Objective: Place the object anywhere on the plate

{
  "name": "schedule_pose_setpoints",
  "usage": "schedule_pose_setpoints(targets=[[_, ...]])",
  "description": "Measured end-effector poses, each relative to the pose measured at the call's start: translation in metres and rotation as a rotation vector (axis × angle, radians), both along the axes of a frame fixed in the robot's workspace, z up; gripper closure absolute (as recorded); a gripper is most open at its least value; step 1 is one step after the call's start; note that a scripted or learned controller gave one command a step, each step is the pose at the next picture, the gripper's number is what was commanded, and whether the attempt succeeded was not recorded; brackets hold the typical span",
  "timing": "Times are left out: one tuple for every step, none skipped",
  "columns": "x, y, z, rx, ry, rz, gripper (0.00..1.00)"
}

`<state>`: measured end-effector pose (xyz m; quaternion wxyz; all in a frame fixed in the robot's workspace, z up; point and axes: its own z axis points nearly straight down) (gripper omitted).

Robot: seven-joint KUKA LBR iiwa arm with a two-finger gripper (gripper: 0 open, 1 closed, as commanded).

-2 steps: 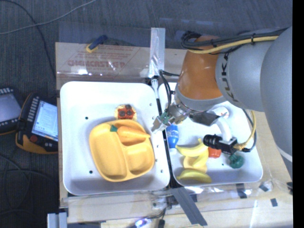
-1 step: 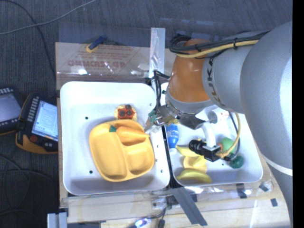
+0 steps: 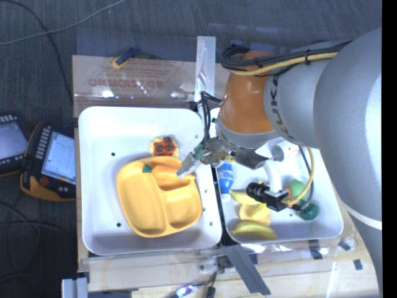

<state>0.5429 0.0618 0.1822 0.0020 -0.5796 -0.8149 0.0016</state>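
Observation:
A yellow divided plate (image 3: 144,208) lies in the left bin (image 3: 102,135). An orange carrot-like toy (image 3: 161,173) with a green end rests across the plate's upper part. My gripper (image 3: 188,166) hangs at the plate's upper right corner, right by the toy's right end; whether it touches the toy I cannot tell. The arm's orange band and grey body cover the top of the right bin.
A small round toy with red and brown spots (image 3: 164,146) lies in the left bin just above the plate. The right bin (image 3: 329,225) holds a blue bottle (image 3: 224,179), yellow bananas (image 3: 252,221), a light green item (image 3: 298,187) and a dark green ball (image 3: 309,212).

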Motion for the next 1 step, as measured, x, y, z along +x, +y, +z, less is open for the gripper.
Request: schedule_pose_setpoints(targets=[[-0.0091,0.0009,0.0726,-0.001,-0.004,0.042,0.0]])
